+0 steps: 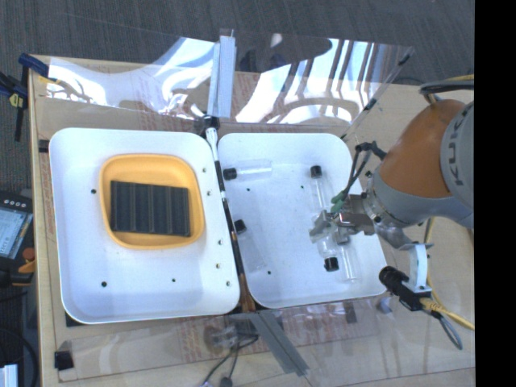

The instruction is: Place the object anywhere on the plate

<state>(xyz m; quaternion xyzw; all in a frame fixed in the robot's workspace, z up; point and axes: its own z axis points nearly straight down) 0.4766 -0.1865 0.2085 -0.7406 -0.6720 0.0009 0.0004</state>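
Two shallow white bins: the left bin (72,280) holds one yellow plastic plate (117,176); the right bin (274,280) holds three clear black-capped tubes (321,192). The gripper (330,228) blurs; its finger state cannot be told.

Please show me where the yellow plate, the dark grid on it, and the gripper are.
yellow plate (148,166): camera view, its upper rim.
dark grid (151,207): camera view, its middle.
gripper (329,226): camera view, between its fingertips.

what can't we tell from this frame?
- End effector, camera view: too small and cluttered to read finger state or any grasp.
- Clear tubes in right bin: transparent, outlines blur into the white floor.
- Yellow plate: dark ribbed insert covers its centre.
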